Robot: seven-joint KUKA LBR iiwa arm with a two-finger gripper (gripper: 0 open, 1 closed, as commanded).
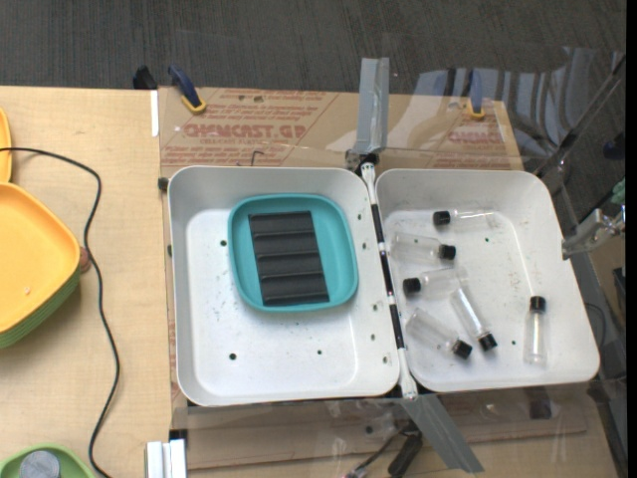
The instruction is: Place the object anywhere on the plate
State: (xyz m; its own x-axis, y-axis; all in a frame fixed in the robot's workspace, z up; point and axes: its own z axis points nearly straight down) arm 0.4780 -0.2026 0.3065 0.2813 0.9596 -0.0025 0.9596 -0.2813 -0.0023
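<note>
A teal plate (241, 267) with rounded corners lies in the upper middle of the left bin (199, 347). A dark ridged pad (289, 257) fills the plate's centre. Several clear plastic vials with black caps lie scattered in the right bin (562, 361). One vial (450, 217) is near the back, one (426, 283) lies by the divider, and one (536, 332) rests apart on the right side. The others cluster near the front middle (466, 317).
Yellow dishes (30, 267) are stacked on the wooden table at the far left, with a black cable (100, 297) running beside them. Cardboard (259, 127) lies behind the bins. A grey metal post (373, 108) stands at the back between them.
</note>
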